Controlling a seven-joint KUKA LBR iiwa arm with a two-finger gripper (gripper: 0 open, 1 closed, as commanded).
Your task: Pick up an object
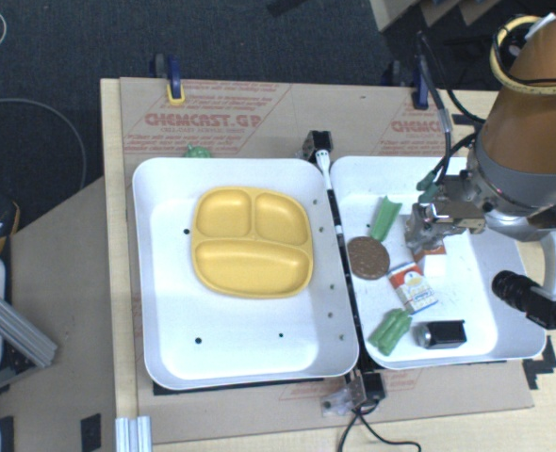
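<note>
At the near edge of your right bin (pixel 514 347) lie a black block (pixel 442 333) and a green piece (pixel 389 331), with a red-and-white carton (pixel 415 288) just behind them. Your pincer (pixel 429 234) hangs low over that carton's far end; whether it is released or clenched, you cannot tell. The brown disc (pixel 367 258) sits close beside, so a descent here could nudge it or catch the carton's edge and slip.

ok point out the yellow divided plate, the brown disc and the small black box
yellow divided plate (pixel 253 243), camera view, middle ridge
brown disc (pixel 367 258), camera view, centre of its top
small black box (pixel 442 333), camera view, top face
</note>
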